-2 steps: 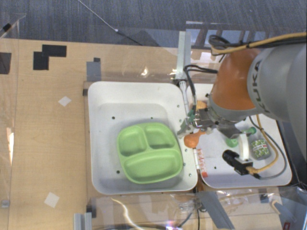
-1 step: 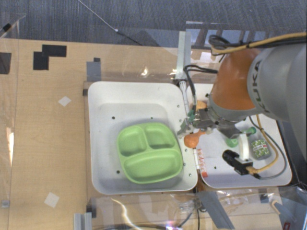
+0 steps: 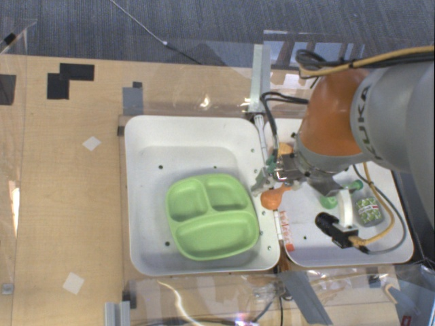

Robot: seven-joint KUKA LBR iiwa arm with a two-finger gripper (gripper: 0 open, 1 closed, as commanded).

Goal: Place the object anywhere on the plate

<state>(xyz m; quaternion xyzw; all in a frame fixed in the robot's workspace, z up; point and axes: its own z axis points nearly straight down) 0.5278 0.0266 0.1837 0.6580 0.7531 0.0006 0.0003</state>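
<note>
Where the wooden surface (image 3: 61,202) carries the left white bin (image 3: 146,182), a light green three-compartment plate (image 3: 212,216) lies flat with nothing on it. Just right of the plate, over the wall between the bins, hang the jaws; I cannot tell how far open they are. Directly beneath them sits the task's thing, a small rounded orange object (image 3: 272,199), smooth and glossy. Farther right, the right bin (image 3: 312,250) holds a small green piece (image 3: 329,200) and a clear packet (image 3: 369,210).
</note>
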